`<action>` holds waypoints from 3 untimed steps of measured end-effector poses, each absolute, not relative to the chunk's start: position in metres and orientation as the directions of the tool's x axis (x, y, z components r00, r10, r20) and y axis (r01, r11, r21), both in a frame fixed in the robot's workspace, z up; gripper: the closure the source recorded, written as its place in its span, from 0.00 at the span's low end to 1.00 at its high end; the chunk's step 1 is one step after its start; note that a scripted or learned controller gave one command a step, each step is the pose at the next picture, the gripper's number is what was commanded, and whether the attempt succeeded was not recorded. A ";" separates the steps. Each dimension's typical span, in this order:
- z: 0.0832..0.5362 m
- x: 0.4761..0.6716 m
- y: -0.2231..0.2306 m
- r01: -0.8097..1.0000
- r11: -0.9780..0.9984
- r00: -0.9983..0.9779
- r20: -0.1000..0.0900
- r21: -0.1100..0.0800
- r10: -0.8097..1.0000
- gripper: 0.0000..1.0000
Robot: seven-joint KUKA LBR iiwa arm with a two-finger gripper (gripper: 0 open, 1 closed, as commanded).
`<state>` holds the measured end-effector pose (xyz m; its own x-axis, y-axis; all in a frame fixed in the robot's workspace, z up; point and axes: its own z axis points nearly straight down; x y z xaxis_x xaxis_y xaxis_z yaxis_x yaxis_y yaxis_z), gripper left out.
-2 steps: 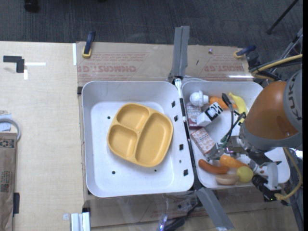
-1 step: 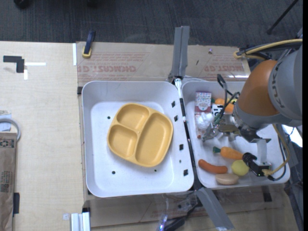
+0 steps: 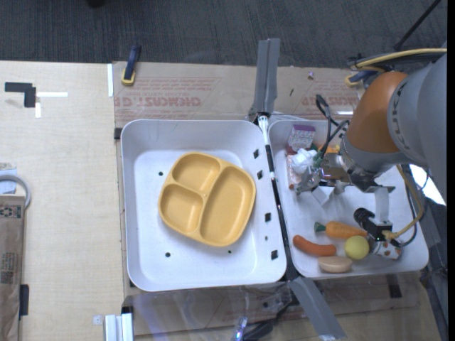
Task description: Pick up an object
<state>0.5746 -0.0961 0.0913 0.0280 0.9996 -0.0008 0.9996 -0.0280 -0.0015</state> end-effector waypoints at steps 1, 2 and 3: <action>0.100 0.574 -0.097 1.000 -0.028 0.028 -0.001 -0.003 1.000 1.00; 0.190 0.487 -0.072 0.979 -0.204 0.204 -0.001 -0.005 0.979 1.00; 0.190 0.522 -0.089 0.977 -0.215 0.215 -0.002 -0.004 0.977 1.00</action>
